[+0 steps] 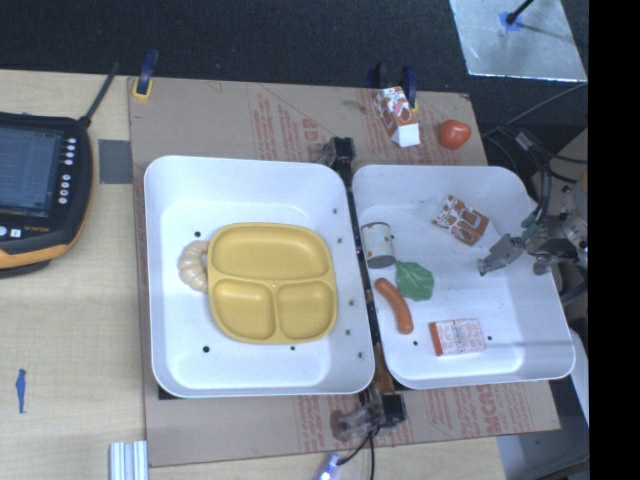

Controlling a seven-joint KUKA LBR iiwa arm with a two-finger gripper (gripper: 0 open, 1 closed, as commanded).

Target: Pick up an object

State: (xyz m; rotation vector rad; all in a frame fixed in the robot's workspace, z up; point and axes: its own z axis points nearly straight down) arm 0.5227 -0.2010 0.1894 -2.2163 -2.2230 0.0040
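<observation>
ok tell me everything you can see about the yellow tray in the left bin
The yellow tray is a rounded plate that looks like matte plastic, split into three compartments: one wide one across the far side and two smaller ones on the near side. It lies flat, right way up, about mid-floor in the left bin. A pale, lumpy object is tucked against its left edge.

even overhead light, soft focus, faint shadows.
</observation>
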